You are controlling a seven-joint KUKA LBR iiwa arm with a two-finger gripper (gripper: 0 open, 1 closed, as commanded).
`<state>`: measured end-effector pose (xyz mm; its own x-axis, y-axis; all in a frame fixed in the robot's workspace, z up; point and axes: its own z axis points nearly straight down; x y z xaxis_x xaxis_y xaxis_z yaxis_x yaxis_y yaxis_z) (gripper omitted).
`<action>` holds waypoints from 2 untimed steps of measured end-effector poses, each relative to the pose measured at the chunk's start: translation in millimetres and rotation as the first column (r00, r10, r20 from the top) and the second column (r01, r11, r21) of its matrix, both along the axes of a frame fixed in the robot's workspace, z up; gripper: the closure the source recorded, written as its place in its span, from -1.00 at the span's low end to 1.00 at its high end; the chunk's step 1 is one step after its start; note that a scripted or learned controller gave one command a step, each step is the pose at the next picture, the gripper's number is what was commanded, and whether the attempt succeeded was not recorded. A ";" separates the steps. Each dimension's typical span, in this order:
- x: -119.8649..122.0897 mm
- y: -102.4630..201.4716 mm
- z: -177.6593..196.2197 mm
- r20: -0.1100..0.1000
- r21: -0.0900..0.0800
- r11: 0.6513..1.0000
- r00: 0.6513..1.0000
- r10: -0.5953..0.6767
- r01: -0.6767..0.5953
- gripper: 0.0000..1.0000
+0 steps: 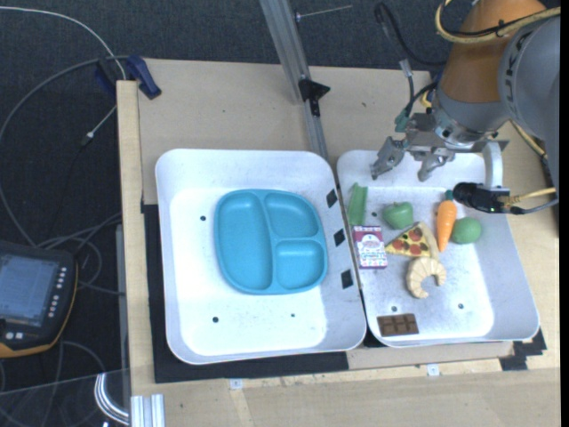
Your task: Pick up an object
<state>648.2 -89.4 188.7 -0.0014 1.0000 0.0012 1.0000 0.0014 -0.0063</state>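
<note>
My gripper (407, 165) hangs over the far edge of the right bin (498, 301), fingers spread apart with nothing between them. Below it in the bin lie a green pepper (399, 213), an orange carrot (444, 222), a green lime (467, 230), a pizza slice (411, 241), a croissant (424, 274), a small pink box (369, 246), a green cucumber piece (356, 204) at the left wall and a chocolate bar (397, 325) at the near edge.
The left bin (182, 265) holds a blue divided plate (270, 240). A metal pole (286, 38) slants up from between the bins. Cables and a handheld pendant (31, 296) lie on the floor at left.
</note>
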 end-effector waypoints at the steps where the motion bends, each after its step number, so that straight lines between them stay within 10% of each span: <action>1: 7.4 6.6 -54.5 0.002 0.000 1.000 1.000 0.000 0.000 -1.00; 2: 7.1 7.3 -98.1 0.001 -0.001 1.000 1.000 0.000 0.000 -1.00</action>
